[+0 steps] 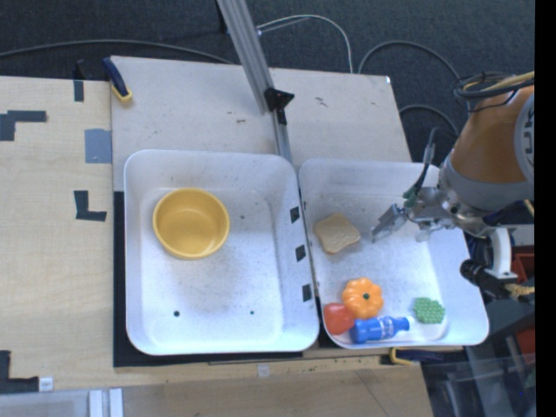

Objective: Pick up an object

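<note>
my hand (389, 221) mid-right of frame, can't tell how it's set | bread slice (336, 233) just left of it in right bin (347, 174) | risk: skidding it, flat thing

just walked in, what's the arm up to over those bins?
The arm is reaching in from the right with its tool low over the right bin, near a tan bread-shaped piece. Nothing is visibly held. Along that bin's near edge sit an orange pumpkin, a red item, a blue bottle lying on its side and a small green object. The left bin holds a yellow bowl, untouched.
</note>
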Robot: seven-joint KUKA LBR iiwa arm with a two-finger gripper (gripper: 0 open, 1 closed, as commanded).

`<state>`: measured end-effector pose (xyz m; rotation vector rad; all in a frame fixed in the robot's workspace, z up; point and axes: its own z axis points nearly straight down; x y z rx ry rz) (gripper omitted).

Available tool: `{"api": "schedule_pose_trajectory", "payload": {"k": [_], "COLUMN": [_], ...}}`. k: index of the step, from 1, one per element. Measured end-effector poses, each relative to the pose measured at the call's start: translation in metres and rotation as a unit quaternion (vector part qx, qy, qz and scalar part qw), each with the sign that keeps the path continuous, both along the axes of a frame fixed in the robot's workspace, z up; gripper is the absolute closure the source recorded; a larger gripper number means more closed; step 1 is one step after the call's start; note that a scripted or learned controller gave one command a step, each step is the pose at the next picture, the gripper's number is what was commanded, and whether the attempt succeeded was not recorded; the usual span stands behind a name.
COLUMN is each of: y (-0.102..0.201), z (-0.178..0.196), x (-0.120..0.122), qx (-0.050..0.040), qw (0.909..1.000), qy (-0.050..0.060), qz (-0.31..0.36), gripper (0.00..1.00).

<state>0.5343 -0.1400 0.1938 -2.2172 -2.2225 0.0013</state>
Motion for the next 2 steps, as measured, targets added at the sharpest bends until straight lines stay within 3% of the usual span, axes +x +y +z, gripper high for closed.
{"api": "schedule_pose_trajectory", "payload": {"k": [1, 2], "y": [0.0, 0.003], "z": [0.0, -0.044], "x": [0.0, -0.002], "qx": [0.0, -0.0001], "qw": [1.0, 1.0], "qy": [0.0, 0.002], "qz": [0.0, 0.0], "gripper": [0.0, 0.0]}}
